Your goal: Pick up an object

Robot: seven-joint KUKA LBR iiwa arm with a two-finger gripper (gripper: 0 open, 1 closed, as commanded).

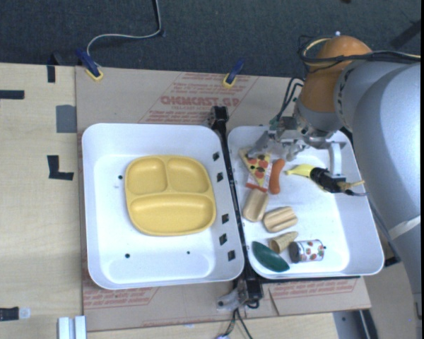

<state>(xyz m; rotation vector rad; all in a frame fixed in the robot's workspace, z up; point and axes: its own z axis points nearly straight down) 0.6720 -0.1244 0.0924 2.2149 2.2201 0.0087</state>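
1. Camera view: the gripper (pixel 286 138) hangs low over the far end of the right bin (pixel 360 242), just above the pizza slice (pixel 256 166) and hot dog (pixel 275 176).
2. Whether its fingers are spread or pressed together, I cannot tell.
3. A banana (pixel 302 170), bread rolls (pixel 278 219), a can (pixel 309 250) and a green piece (pixel 271 258) lie nearer.
4. The left bin (pixel 102 210) holds a yellow tray (pixel 171 194).

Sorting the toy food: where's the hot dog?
In the right bin, toward its upper left, the hot dog lies between the pizza slice and the banana.

Glossy plastic yellow tray (pixel 171 195); smooth white bins (pixel 99 210).
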